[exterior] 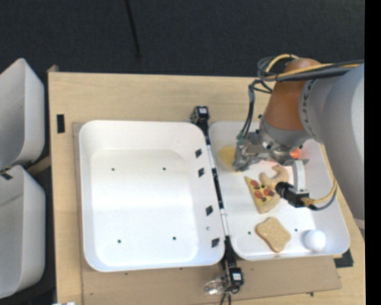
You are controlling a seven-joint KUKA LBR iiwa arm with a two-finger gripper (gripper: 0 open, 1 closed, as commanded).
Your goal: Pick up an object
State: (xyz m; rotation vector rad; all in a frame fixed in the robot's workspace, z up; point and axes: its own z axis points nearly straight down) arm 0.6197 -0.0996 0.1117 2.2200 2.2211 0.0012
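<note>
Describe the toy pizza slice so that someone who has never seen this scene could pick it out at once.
Look in the right-hand bin, the one the arm reaches into. Just below the gripper lies the pizza slice, a tan wedge. Its red and dark toppings set it apart from the plain bread slice and white ball nearer the front.

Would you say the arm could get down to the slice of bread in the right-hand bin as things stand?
Probably yes. The bread lies flat near the front edge of the right bin with nothing on top of it. The pizza slice and white ball lie apart from it, and the tool hovers nearby.
</note>
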